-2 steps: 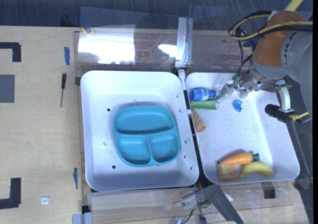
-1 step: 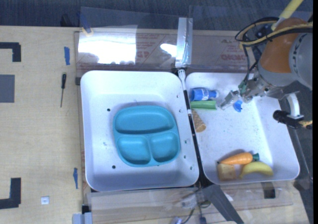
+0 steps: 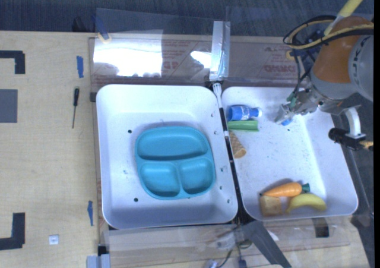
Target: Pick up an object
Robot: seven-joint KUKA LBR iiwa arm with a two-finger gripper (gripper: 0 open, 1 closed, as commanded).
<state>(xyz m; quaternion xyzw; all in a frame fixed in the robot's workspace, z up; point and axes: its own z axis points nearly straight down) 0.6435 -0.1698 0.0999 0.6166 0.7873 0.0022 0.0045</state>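
My gripper (image 3: 289, 112) hangs low over the back of the right bin (image 3: 332, 160), reaching in from the right under the orange-banded wrist. A small blue bottle with a white cap (image 3: 243, 112) lies a little to its left, with a green stick-shaped item (image 3: 242, 125) right below the bottle. A tan bread-like piece (image 3: 237, 145) rests against the bin's left wall. At the front of this bin lie an orange carrot (image 3: 284, 189), a yellow banana (image 3: 307, 202) and a brown bread slice (image 3: 271, 205), bunched together. Nothing shows between the gripper's tips.
The left bin (image 3: 113, 112) holds a blue divided tray (image 3: 175, 161) in its middle. A clear plastic panel (image 3: 154, 53) and a metal post (image 3: 218, 53) stand behind the bins. Cables (image 3: 306, 32) loop above the arm at the back right.
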